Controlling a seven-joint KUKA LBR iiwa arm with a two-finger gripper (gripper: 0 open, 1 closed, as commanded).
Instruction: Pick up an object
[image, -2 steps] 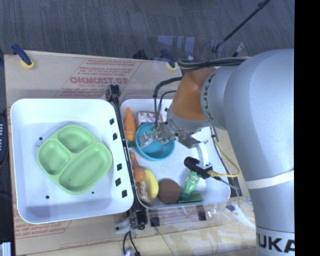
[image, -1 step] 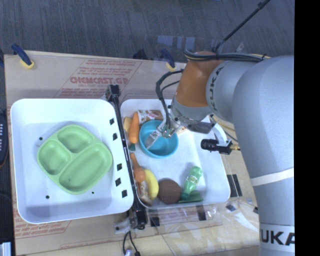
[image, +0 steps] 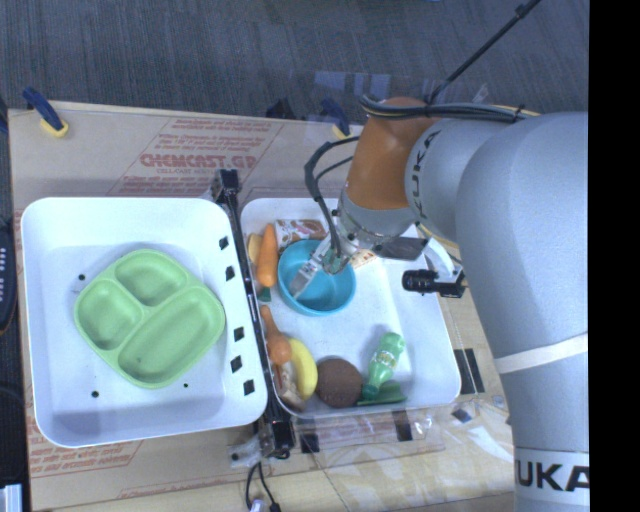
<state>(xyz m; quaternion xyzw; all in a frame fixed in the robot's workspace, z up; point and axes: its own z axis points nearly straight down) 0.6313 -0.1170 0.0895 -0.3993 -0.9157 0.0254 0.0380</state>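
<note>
1. Gripper (image: 322, 266) is reaching down over the blue bowl (image: 318, 282) in the right bin (image: 425, 340); its tip is sitting just over the bowl's upper rim, and whether it is released or clenched cannot be told from this slant.
2. Nothing is showing between its tips, so no object is being carried.
3. The grey arm (image: 500, 220) with its orange band (image: 385, 160) is coming in from 3 o'clock and covering the bin's upper right corner.
4. The bowl is lying in the upper middle of the right bin, with a carrot (image: 266, 256) standing just beside it at 9 o'clock, against the bin's left wall.
5. A printed packet (image: 297, 231) is peeking out at 11 o'clock from the bowl, partly hidden by the arm.
6. Along the bin's lower edge, at 6 o'clock from the bowl, a second orange piece (image: 277, 345), a banana (image: 302, 369), a brown ball (image: 339, 382) and a green bottle (image: 383, 362) are lying close together.
7. The left bin (image: 60, 400) is holding a green divided plate (image: 150, 317), well apart from the gripper at 9 o'clock.
</note>
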